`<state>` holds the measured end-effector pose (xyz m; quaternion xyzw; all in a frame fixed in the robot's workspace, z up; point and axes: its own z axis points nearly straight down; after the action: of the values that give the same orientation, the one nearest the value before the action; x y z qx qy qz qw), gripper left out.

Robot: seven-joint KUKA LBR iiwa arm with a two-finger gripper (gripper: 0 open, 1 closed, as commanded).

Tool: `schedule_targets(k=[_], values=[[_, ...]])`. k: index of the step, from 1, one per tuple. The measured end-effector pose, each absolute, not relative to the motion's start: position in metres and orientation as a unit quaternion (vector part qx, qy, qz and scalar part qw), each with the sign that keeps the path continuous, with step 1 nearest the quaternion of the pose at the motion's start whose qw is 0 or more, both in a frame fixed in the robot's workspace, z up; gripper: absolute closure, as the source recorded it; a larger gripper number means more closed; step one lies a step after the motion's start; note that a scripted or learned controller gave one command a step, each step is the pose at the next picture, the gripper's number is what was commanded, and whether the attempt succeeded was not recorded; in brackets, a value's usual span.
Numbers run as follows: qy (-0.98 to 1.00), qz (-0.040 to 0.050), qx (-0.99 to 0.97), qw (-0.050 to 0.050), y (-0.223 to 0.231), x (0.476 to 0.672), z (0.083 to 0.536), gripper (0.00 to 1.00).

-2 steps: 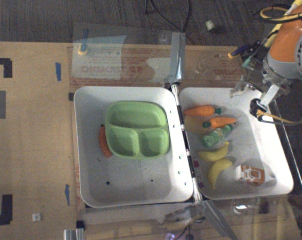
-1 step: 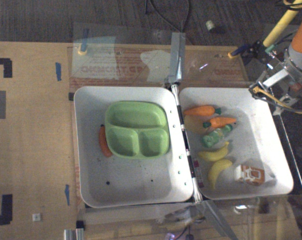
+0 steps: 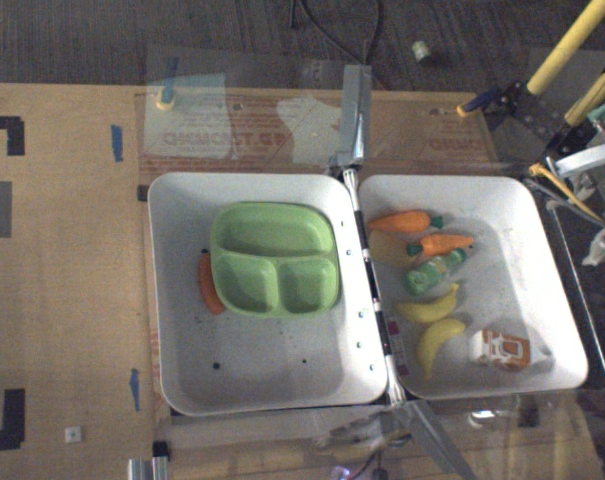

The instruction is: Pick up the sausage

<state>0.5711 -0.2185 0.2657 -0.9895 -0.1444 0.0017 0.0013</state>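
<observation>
Two bins (image 3: 182, 368) sit on the table (image 3: 62, 298). In the left one, the sausage (image 3: 209, 284) lies just beside a green tray's (image 3: 275, 258) left edge, seemingly touching it.

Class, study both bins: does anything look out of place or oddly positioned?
The sausage lies alone in the left bin, pressed against the green tray's left edge, outside its compartments. All the other food, like the carrots and bananas, sits in the right bin.
</observation>
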Motion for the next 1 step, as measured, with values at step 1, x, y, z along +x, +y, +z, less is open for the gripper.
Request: schedule_targets(k=[1], values=[[-0.100, 0.0006, -0.995, 0.000, -0.2243, 0.4886, 0.3744, 0.00]])
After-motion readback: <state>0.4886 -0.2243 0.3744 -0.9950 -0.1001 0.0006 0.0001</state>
